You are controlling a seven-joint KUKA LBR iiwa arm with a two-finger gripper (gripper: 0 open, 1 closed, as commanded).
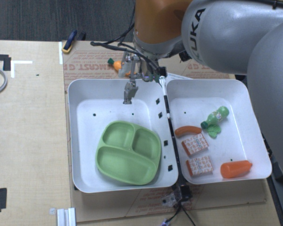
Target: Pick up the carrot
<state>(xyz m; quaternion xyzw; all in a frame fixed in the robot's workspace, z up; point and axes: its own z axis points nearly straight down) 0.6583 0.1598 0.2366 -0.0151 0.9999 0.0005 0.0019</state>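
Observation:
A small orange carrot point(117, 65) with a green top shows just behind the left bin's point(80, 126) back wall, over the brown cardboard. My gripper point(129, 93) hangs under the orange wrist band, above the back edge of the left bin. The carrot sits up and to the left of the gripper's tip, close against its upper body. I cannot tell whether the carrot lies on the cardboard or touches the gripper. The arm's bulk hides whatever lies behind it.
A green divided plate point(129, 153) lies in the left bin. The right bin point(245, 102) holds an orange-brown sausage point(187, 131), a green bottle point(215, 117), two red-and-white packets point(195, 144), and an orange piece point(236, 169) at the front right. A blue-yellow tool point(70, 40) lies behind.

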